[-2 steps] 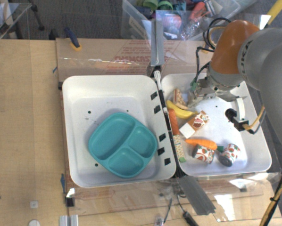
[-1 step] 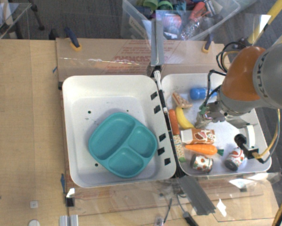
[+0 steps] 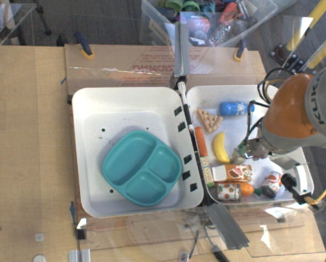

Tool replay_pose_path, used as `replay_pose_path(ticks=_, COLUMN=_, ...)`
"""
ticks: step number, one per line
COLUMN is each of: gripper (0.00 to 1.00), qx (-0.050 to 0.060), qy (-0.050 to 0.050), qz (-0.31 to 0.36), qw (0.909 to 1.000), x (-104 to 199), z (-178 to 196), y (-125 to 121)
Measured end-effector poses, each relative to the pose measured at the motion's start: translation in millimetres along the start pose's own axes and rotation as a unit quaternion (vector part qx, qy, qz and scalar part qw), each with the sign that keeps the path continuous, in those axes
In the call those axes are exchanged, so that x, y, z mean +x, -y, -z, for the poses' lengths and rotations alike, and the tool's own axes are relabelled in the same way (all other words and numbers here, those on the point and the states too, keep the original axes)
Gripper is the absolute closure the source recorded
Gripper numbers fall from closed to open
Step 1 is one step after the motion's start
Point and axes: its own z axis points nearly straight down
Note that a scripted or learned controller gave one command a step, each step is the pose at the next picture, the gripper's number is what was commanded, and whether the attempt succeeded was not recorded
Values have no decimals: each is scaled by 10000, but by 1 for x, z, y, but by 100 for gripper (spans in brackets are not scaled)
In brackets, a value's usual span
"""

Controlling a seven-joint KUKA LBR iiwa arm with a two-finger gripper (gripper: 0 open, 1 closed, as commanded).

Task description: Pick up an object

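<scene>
- A teal divided plate [image 3: 142, 168] lies in the left white bin [image 3: 86, 146], a little toward its near side.
- A clear plastic tub [image 3: 152, 7] full of mixed colourful toys stands behind the two bins.
- A sheet of cardboard [image 3: 119, 64] lies under the far side of the bins, on the wooden bench [image 3: 26, 146].

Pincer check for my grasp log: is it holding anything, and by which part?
Cannot be told: the pincer sits low beside the banana, its tips hidden.
</scene>
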Motion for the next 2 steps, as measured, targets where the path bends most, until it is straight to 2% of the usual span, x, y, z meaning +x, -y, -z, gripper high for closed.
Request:
replay_pose_path(ticks=1, gripper=0, qx=-5, qy=13, qz=30, qw=10000, x=2, z=0, y=-46)
replay_pose_path(ticks=2, gripper=0, qx=-6, qy=11, qz=25, qw=10000, x=2, z=-1, y=-46)
